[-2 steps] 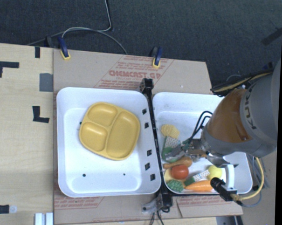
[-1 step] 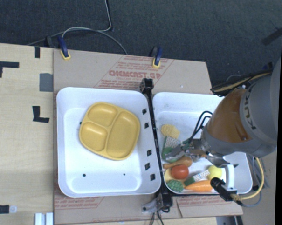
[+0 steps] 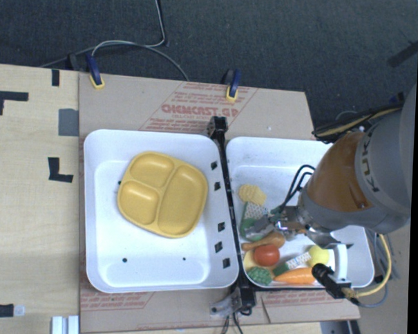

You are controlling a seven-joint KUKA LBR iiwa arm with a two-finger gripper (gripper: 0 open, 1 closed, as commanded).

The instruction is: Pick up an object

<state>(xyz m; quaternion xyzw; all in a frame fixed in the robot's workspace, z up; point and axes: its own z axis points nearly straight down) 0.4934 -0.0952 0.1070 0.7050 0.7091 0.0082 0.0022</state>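
The right white bin (image 3: 265, 155) holds a heap of toy foods. There is a ridged yellow piece (image 3: 253, 194), a green and grey piece (image 3: 251, 214), a brown sausage-like piece (image 3: 264, 242), a red tomato (image 3: 266, 255), a green broccoli (image 3: 261, 274), an orange carrot (image 3: 295, 276), a white piece (image 3: 299, 260) and a yellow lemon (image 3: 319, 254). My gripper (image 3: 274, 224) is low in this bin, just above the tomato and right of the green and grey piece. The wrist hides what lies under it.
The left white bin (image 3: 104, 193) carries a yellow divided plate (image 3: 163, 194). A black divider with clips (image 3: 225, 198) runs between the bins. The arm's orange band (image 3: 340, 175) hangs over the right bin's right half. Cables lie beyond the bench's far edge.
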